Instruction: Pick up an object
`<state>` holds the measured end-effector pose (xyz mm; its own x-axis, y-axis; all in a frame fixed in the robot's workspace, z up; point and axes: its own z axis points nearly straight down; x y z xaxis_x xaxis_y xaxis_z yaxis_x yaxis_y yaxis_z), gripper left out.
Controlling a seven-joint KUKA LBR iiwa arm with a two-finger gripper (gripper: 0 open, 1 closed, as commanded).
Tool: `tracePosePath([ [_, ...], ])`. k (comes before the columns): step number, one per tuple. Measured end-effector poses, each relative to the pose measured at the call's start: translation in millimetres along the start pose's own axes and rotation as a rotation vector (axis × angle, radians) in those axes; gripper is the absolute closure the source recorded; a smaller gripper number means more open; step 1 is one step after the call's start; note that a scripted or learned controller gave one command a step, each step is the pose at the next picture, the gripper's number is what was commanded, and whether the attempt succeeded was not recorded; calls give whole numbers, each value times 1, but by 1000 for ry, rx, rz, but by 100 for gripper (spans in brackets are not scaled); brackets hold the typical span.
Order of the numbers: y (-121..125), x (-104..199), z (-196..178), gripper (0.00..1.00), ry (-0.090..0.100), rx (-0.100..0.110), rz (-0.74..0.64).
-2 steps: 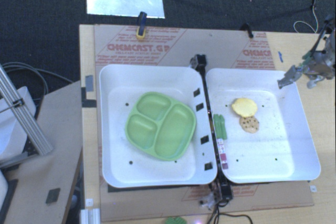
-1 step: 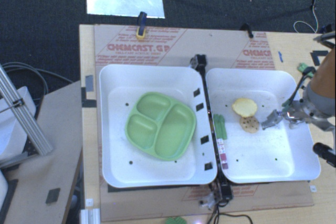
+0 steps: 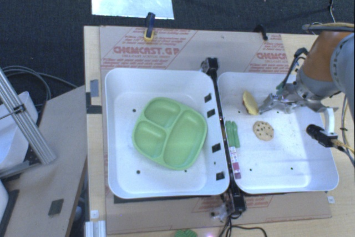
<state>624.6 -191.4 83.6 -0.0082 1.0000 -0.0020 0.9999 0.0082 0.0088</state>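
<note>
In the right bin (image 3: 310,175) lie three small things. A yellow banana-like piece (image 3: 249,102) rests near the bin's upper left. Below it is a round brown cookie (image 3: 263,130), and a green pod-like piece (image 3: 231,133) sits against the left wall. My gripper (image 3: 268,105) is low in this bin, just right of the yellow piece and above the cookie. It points left toward the yellow piece, and I see nothing held in it.
The left bin (image 3: 122,175) holds a light green divided plate (image 3: 170,132). A black clamped divider (image 3: 219,136) runs between the bins. The grey arm with its orange band (image 3: 327,55) and cables takes up the right bin's upper right side.
</note>
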Motion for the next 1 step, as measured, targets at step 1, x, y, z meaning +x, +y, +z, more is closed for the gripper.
tracePosePath([
  [1, 49, 26, -81, 0, 0, -4, -1],
])
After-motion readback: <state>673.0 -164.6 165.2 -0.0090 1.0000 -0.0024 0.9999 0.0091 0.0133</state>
